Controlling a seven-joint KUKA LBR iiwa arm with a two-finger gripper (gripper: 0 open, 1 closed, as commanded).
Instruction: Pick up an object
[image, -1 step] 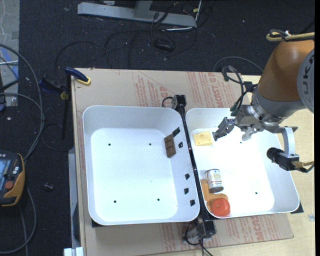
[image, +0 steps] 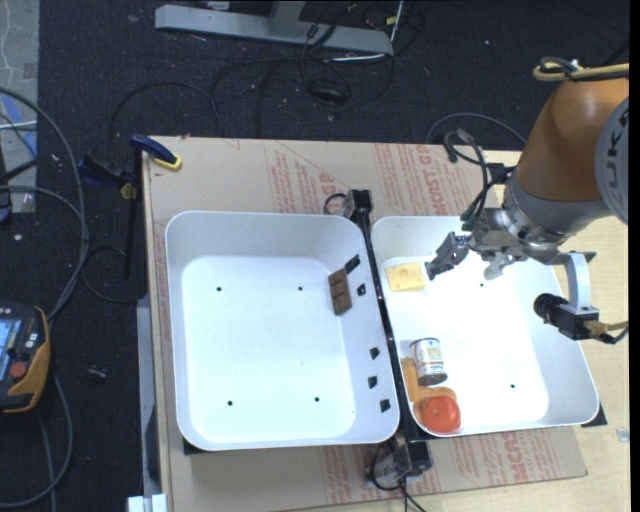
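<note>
Camera view from above gives me two bins on the desk (image: 250, 165). My arm (image: 575, 140) comes in from the right, and its end effector (image: 468, 255) hangs over the upper part of the right bin (image: 560, 385), just right of a yellow block (image: 406, 276). I read its fingers as spread, with nothing between them. Near the lower left corner of that bin I see a can (image: 430, 361), and a tomato (image: 438, 412) just below it. A brown block (image: 340, 293) leans on the left bin's (image: 200, 235) right wall.
</note>
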